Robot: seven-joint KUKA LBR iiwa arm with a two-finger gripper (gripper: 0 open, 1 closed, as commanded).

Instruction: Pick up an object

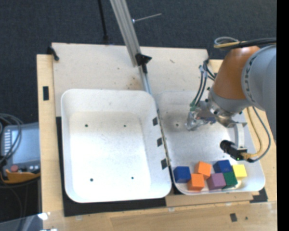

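Several small blocks lie clustered at the near edge of the right bin (176, 110): a blue block (182, 173), two orange blocks (204, 168) (197, 181), a purple block (216, 181), a green block (229, 179), a second blue block (223, 166) and a yellow block (239, 171). My gripper (193, 122) hangs over the middle of the right bin, well behind the blocks and apart from them. Nothing shows between its fingers. The arm's orange band (233, 76) sits above it.
The left bin (111, 143) lies beside the right one, with black clips along their shared edge. A slanted metal pole (127, 28) rises from behind the bins. Cables and a control box (17, 153) sit off the bench at the left.
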